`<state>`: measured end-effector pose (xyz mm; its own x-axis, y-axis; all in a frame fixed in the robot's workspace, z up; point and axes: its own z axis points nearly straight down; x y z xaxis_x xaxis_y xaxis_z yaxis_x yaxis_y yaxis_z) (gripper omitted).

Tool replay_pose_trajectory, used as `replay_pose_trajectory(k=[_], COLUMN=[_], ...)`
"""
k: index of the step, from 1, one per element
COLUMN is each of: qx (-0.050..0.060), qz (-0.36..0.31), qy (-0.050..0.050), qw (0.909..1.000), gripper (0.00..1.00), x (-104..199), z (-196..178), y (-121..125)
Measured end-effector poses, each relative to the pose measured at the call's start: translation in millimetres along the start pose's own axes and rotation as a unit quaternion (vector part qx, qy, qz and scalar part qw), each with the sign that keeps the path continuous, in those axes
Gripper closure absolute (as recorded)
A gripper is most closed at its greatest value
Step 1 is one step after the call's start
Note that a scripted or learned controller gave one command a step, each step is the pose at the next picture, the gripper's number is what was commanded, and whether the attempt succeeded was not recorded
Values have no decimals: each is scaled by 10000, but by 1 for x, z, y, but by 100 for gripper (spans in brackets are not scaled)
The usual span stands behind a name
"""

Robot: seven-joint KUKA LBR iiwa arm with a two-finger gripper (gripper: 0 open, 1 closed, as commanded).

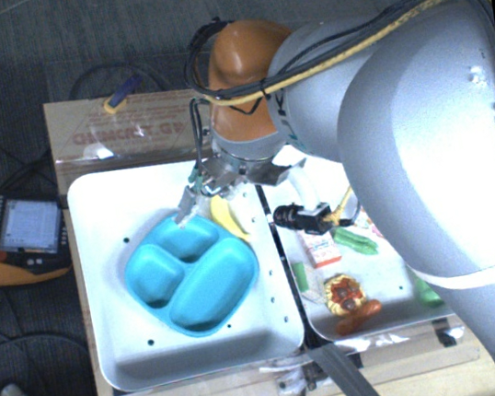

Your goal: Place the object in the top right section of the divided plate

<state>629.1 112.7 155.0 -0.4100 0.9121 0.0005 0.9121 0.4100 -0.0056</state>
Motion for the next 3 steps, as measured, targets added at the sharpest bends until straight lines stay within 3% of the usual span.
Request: replay_pose_trajectory(k=[1,2,3], qx=[-7,-6,-10], qz=[-809,-879,-2464], qy=[-21,1,-4], qw=[9967,9961,9692], gripper=[0,0,0], x=[-18,-7,51], z=[-53,54,-3], y=[36,19,41])
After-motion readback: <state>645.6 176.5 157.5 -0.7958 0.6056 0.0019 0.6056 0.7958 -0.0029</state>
